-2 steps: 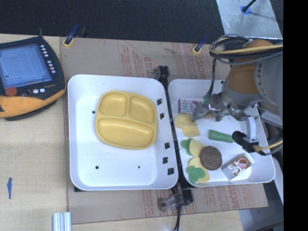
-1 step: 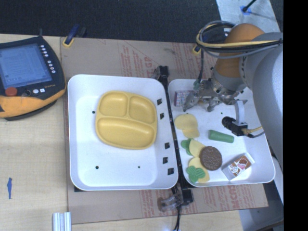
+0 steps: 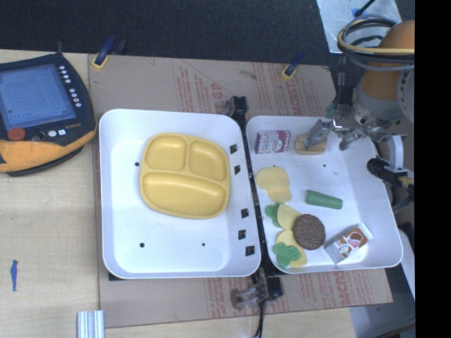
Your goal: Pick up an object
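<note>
Gripper [image 3: 328,134] low over the right bin's [image 3: 377,210] far edge.
It seems to touch a tan piece [image 3: 310,145]; the left bin [image 3: 120,189] holds a yellow tray [image 3: 187,175].

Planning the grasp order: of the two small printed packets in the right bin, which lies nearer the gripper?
The pink-and-white packet at the bin's far-left corner, near the gripper. The other, the red-and-white packet, lies at the near-right corner.

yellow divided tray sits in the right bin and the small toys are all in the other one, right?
Not quite. The camera view shows the yellow divided tray in the left bin, not the right. The small toys, such as the green cylinder and brown disc, are all in the other one, the right bin.
</note>
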Tool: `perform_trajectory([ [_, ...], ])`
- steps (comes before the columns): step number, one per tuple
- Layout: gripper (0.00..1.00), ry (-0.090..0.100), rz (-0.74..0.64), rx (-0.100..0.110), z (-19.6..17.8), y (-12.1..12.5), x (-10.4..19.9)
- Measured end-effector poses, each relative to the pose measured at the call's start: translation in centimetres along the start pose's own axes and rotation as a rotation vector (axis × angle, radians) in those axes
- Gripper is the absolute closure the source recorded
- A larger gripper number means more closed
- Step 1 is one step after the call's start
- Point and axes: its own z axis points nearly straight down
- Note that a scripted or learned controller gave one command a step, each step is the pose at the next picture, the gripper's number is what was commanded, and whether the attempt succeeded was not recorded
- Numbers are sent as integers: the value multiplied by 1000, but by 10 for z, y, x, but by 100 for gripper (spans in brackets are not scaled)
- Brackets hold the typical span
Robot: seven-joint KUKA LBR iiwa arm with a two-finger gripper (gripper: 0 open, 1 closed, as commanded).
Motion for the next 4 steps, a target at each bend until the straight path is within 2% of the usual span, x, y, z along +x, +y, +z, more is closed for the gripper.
perform_trajectory([
  [1,0,-1,-3,1,34,-60,66],
  [2,0,4,1,8,34,-139,12],
  [3,0,4,-2,6,35,-169,26],
  [4,0,1,1,1,31,-181,-31],
])
